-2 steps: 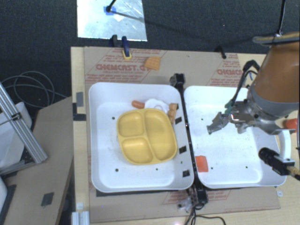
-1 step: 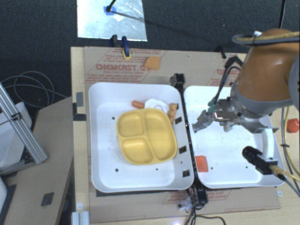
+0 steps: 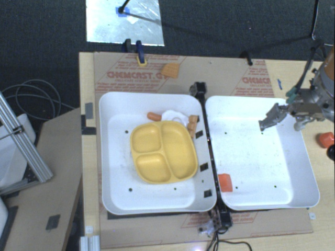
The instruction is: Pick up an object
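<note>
We see the end effector [image 3: 272, 118] hovering over the far right part of the right bin [image 3: 261, 192], reaching in from the right; its dark fingers point left and slightly near. We cannot tell how far apart they are, and nothing shows between them.

The nearest candidate to pick is a small orange block [image 3: 224, 182], lying in the near left corner of the right bin, close against the bin's left wall. It sits well apart from the end effector, to the left of it and nearer to us. The block looks roughly square, so no long axis is clear; its edges run about parallel with the bin walls.

In the left bin [image 3: 112, 192] a yellow divided plate [image 3: 163, 151] lies flat in the middle, with its long axis running from far right to near left at a slight tilt. Just beyond its far edge lies a small orange sausage-shaped piece [image 3: 154, 116], with its long axis running left to right, beside a white object [image 3: 174, 117] that is partly hidden. A tan peg-like piece [image 3: 193, 122] stands near the bin's right wall, with its long axis running far to near.
</note>
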Controlling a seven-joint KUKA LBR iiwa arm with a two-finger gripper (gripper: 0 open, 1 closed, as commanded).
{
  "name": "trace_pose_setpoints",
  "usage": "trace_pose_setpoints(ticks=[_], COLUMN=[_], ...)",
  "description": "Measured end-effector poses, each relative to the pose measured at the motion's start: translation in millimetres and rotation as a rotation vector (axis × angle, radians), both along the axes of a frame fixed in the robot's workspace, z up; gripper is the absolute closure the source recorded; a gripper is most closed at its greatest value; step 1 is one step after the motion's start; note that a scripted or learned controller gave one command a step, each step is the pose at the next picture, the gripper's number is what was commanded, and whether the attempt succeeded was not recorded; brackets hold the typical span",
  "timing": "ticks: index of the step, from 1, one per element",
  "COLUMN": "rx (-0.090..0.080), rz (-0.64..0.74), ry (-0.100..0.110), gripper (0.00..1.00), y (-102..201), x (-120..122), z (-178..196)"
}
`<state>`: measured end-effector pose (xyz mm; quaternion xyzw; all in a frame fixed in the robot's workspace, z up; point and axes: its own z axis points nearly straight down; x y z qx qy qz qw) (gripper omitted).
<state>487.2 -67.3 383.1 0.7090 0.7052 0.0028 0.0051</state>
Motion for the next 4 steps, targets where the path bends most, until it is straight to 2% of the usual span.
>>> trace_pose_setpoints(ticks=[1, 2, 3, 4], rx=[0.005, -0.001, 0.005, -0.001], rz=[0.014, -0.002, 0.013, 0.008], ry=[0.014, 0.001, 0.017, -0.011], gripper=[0.00, 0.00, 0.00, 0.00], y=[63, -35, 9, -30], x=[14, 7, -1, 11], z=[-79, -7, -107, 82])
